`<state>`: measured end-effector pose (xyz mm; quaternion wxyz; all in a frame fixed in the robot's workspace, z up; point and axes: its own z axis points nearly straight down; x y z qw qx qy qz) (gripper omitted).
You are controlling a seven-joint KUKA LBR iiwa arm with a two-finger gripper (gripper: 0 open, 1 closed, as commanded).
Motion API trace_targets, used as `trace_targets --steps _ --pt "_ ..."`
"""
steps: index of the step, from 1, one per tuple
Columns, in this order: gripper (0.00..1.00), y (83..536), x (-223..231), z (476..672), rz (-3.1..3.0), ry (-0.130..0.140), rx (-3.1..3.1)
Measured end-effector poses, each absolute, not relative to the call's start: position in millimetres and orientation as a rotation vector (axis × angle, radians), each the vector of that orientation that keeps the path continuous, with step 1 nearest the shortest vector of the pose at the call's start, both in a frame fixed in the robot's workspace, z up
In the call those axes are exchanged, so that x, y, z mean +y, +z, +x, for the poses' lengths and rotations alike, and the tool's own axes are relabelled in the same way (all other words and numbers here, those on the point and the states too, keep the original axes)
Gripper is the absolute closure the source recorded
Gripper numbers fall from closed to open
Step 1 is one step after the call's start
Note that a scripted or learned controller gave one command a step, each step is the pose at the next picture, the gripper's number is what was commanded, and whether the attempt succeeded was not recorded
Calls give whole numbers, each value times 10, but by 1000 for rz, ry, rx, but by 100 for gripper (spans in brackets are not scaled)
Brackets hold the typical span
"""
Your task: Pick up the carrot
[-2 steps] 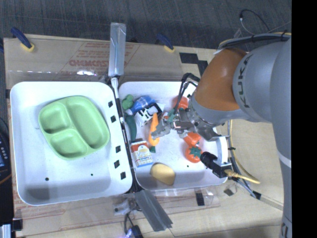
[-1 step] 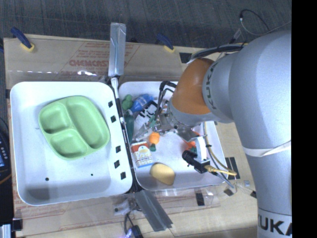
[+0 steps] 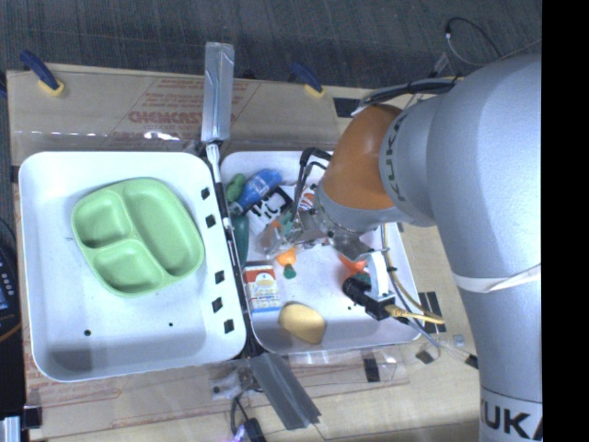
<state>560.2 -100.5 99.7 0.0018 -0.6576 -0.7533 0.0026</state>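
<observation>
- Camera view: the gripper [image 3: 283, 232] is down in the right bin [image 3: 401, 295], near its middle, under the arm's orange band; the wrist hides it too much to tell whether it is apart or closed.
- The carrot [image 3: 286, 257], a small orange piece with a green end, lies on the bin floor just below the gripper; I cannot tell whether they touch, and nothing is seen clamped.
- A second orange scrap [image 3: 353, 263] shows to the right, half hidden by the arm; what it is cannot be told.
- A red and white carton [image 3: 262, 289] lies beside the carrot, against the bin's left wall.
- A yellowish rounded lump [image 3: 302, 322] sits at the near edge, just beside the carton.
- A blue object [image 3: 263, 183] and a green one [image 3: 236, 190] lie in the far left corner.
- The left bin [image 3: 46, 274] holds a green divided plate [image 3: 138, 236], well apart from the gripper.
</observation>
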Motion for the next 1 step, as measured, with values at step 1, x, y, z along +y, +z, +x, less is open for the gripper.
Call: trace_targets --steps 1 --pt "100 2230 -819 5917 -2012 0 -2414"
